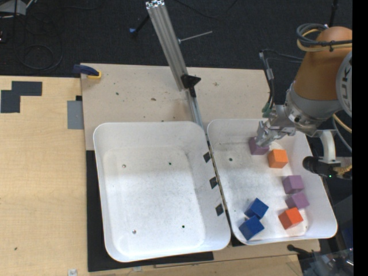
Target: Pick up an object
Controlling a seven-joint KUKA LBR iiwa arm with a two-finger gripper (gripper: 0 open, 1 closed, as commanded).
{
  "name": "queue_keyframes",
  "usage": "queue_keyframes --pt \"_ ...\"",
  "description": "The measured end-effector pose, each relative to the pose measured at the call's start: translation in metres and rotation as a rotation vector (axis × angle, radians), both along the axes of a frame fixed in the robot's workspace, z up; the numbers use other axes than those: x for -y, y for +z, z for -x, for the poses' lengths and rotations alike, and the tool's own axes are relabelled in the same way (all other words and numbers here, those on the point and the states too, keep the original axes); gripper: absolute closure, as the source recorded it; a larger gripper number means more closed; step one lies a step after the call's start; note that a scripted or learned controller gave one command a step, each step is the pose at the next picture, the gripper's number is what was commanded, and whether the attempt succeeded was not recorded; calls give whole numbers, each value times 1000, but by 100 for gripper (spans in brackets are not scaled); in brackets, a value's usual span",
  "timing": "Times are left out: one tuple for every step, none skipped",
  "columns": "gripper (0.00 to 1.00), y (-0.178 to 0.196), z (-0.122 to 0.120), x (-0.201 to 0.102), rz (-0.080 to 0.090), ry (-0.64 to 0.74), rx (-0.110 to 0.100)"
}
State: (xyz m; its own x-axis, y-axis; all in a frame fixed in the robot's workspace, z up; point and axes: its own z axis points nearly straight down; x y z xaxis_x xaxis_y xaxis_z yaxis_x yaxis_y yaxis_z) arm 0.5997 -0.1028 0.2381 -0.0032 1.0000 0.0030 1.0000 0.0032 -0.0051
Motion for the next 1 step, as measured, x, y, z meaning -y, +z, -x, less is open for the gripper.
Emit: queue_keyframes --pt "100 6 0 -48 1 1 1"
